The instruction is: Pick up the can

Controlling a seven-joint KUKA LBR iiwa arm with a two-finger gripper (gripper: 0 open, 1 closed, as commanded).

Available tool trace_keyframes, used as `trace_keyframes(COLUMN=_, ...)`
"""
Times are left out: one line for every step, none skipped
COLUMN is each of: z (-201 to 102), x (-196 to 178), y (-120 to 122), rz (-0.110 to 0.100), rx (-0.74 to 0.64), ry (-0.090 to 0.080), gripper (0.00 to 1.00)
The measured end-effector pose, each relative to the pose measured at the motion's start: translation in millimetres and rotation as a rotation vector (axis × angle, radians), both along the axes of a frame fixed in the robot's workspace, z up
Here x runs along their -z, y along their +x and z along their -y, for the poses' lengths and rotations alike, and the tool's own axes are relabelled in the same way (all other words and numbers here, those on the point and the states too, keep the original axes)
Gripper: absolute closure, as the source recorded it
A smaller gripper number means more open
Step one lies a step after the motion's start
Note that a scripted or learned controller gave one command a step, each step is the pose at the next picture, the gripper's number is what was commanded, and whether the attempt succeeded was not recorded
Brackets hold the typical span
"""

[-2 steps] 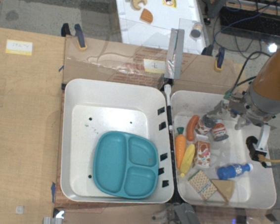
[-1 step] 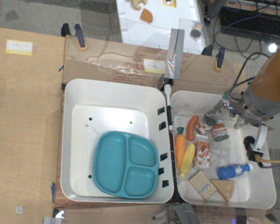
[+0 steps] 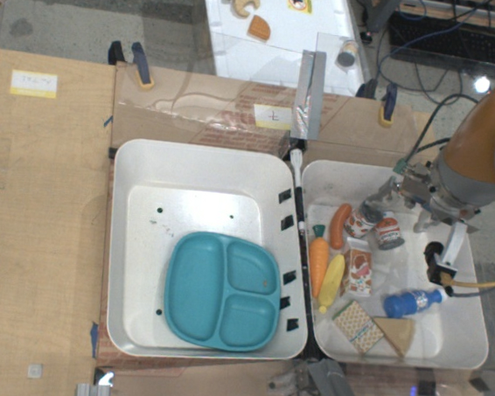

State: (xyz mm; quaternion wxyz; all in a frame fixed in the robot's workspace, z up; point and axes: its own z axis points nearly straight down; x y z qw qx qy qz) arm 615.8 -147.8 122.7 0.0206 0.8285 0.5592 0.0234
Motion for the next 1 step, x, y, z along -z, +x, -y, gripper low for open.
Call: trace_keyframes(z=8.3, x=0.3, y=-2.8, rz=0.004, rx=0.028, ry=0.003, gripper=0.0)
